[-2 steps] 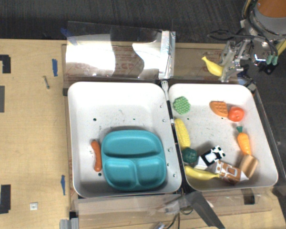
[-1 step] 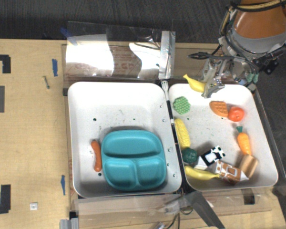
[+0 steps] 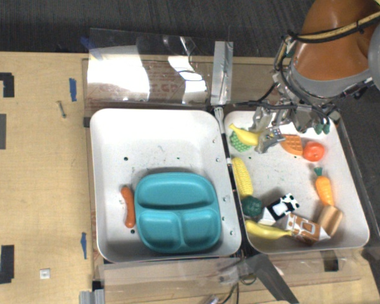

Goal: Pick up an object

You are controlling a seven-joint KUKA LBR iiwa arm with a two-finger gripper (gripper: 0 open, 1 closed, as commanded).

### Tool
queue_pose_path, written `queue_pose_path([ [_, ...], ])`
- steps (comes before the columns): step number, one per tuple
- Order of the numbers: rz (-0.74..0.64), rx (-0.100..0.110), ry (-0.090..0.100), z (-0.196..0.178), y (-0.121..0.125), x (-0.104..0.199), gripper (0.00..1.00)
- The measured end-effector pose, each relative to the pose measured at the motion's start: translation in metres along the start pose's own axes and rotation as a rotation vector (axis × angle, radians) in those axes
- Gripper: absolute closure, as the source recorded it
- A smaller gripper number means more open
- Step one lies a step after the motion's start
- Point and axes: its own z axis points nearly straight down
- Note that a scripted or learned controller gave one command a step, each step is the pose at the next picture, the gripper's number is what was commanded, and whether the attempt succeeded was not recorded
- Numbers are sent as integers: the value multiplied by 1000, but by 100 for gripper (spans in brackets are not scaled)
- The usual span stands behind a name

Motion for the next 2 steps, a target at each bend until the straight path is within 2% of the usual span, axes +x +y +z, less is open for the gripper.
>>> queue_pose_path([
  [1,-91,1,-6,-23,7,-47,100],
  [2,-78,3,-9,-53,-14,-62,100],
])
